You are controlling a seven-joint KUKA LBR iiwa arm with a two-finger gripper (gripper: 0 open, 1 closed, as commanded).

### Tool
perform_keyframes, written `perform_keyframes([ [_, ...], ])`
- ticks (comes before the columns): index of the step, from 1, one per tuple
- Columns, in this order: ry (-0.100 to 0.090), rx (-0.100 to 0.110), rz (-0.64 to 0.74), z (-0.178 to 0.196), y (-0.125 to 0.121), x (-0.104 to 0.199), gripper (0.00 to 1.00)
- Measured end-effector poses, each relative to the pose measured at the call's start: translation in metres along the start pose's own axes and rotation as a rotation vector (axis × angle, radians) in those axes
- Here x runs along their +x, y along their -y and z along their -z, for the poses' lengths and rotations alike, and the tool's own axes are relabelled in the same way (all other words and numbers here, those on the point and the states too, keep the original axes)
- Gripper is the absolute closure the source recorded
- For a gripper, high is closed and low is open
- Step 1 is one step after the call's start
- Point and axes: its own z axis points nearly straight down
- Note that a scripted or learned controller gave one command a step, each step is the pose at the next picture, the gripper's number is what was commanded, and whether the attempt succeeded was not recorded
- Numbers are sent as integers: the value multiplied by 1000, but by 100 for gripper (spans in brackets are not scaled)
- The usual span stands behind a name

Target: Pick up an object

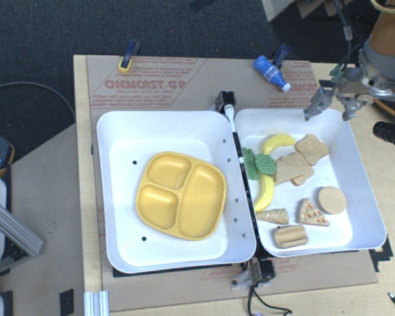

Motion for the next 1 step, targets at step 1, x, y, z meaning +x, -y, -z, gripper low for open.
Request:
perform_keyframes([
  [1,3,-14,2,8,-2,0,0],
])
